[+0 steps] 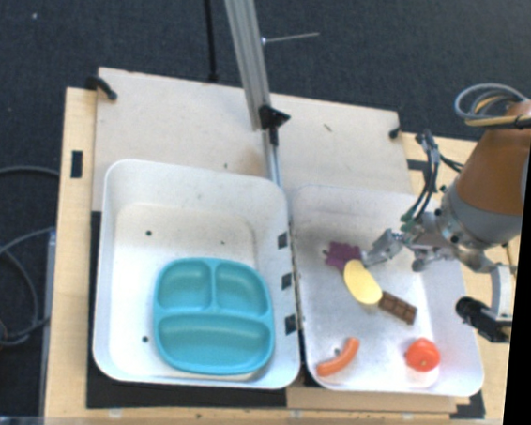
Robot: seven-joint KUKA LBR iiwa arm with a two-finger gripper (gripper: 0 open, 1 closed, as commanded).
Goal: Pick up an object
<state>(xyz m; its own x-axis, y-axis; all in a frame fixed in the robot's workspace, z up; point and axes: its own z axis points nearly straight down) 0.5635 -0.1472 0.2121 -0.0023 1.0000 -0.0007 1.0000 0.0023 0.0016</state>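
Where grey arm [487, 197] reaches over right bin [341, 210]: tool [381, 250] low above bin floor, fingers spread apart, nothing between them. Just below tool tip, nearly touching: yellow oval piece [363, 284]. Just left of tool: small purple piece [340, 254], beside the yellow one. Below and slightly right of tool: brown bar [398, 308], one end against the yellow piece. Farther below: orange sausage-shaped piece [339, 356]; below and right, red round piece [422, 354]. Well left of tool, in left bin [131, 193] on desk [181, 118]: teal divided tray [213, 316].
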